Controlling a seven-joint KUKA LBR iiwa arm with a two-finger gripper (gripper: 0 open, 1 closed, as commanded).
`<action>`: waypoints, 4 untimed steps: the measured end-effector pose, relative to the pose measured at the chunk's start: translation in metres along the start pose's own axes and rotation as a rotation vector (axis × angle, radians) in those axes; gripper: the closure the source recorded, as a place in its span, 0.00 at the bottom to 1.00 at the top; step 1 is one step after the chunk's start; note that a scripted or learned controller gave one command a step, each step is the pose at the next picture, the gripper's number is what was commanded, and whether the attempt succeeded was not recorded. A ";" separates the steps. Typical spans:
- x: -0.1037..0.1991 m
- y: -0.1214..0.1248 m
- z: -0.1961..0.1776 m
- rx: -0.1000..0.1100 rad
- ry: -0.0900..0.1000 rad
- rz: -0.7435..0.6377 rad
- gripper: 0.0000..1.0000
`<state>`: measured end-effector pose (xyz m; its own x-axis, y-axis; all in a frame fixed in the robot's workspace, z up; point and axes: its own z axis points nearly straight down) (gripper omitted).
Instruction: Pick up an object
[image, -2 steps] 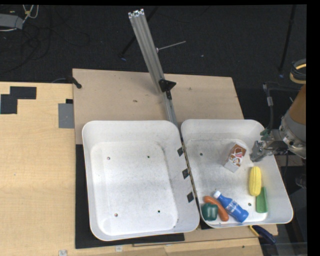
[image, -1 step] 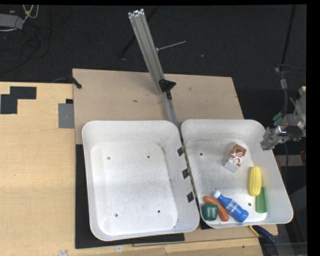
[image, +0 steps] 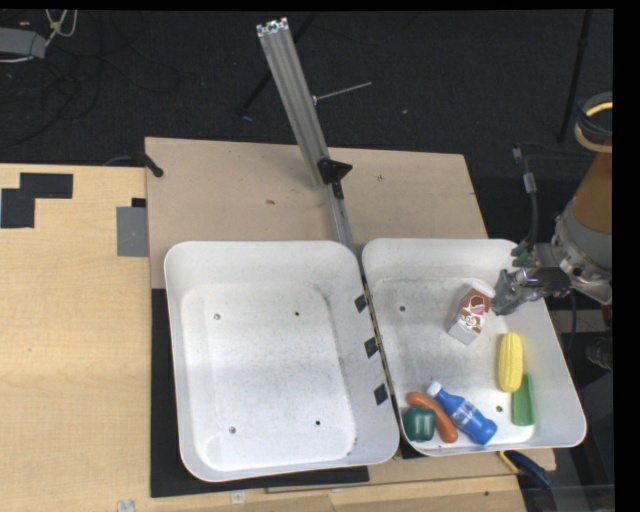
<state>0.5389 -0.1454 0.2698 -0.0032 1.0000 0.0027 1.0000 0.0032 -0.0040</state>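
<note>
I take the right bin as my landmark. It sits on the desk touching the left bin along their shared edge, and a slanted metal rail rises from behind that seam. Everything loose lies in the right bin. Along its near edge, from the seam outward, are a green pepper-like piece, an orange carrot and a blue bottle with a white cap, all crowded together and touching or overlapping. Toward its right wall a yellow corn cob and a green piece lie end to end, both running roughly from the far side to the near side.

My jaws hang at the right bin's far right part, just beside a small carton. I cannot tell how wide they stand, nor whether they touch the carton.

The carton lies in the right bin's middle, tilted, its long axis running from upper right to lower left, apart from the corn.
</note>
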 end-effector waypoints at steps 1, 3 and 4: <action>0.050 -0.006 -0.003 0.000 0.000 -0.001 1.00; 0.148 -0.011 0.025 0.002 0.000 -0.001 1.00; 0.203 -0.018 0.040 0.002 -0.001 -0.001 1.00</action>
